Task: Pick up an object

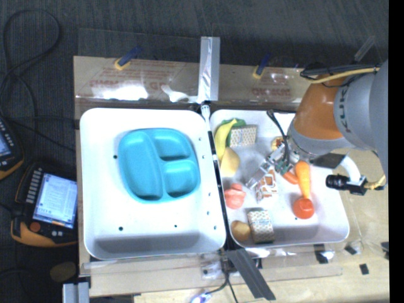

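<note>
**Tool low in the right bin, among the toy food**

Camera view: The arm, grey with an orange band, comes in from the right and bends down into the right bin. The tool is low over the middle of this bin, close to a small orange-and-white patterned box and to the carrot. The wrist covers much of the tool and the parts there are small and mixed together, so I cannot tell how far it is open, and I cannot tell if it touches or holds anything.

The objects to pick lie in the right bin. A banana lies along the left wall at the back, and just beside it sits a speckled block. Below the banana there is a yellow pear-like fruit, and further to the front a pink round piece. The carrot lies right of the tool, and a red round piece is touching its lower end. Near the front wall sits a second speckled block with a brown round object just beside it.

The left bin carries a blue tray with compartments. Both bins stand side by side on the surface.
</note>
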### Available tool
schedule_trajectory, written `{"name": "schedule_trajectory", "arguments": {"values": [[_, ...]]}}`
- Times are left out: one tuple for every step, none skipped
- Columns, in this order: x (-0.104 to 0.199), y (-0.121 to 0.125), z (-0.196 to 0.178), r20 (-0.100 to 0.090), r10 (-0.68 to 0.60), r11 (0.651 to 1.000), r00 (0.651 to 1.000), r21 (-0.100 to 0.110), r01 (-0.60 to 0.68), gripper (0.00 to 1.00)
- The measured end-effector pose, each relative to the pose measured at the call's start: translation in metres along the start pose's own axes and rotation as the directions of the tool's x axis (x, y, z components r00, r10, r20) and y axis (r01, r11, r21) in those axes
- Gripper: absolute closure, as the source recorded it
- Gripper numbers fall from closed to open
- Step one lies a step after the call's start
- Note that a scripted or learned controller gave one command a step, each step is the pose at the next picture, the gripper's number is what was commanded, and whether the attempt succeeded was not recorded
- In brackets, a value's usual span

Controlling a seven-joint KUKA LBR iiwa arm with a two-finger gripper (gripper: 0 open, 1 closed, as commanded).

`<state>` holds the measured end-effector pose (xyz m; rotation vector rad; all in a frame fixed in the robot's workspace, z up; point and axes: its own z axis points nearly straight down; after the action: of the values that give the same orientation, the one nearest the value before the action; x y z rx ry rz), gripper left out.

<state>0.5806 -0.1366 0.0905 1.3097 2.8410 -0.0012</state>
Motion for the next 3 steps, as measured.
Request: {"name": "schedule_trajectory", "arguments": {"values": [[-0.058,0.028,0.002,-0.001,0.180,0.984,0.984,0.000,-0.180,0.00],[-0.053,0.029,0.002,0.002,0.203,0.979,0.979,0.001,-0.203,0.00],[-0.070,0.052,0.003,-0.004,0.595,0.804,0.804,0.012,-0.595,0.00]]}}
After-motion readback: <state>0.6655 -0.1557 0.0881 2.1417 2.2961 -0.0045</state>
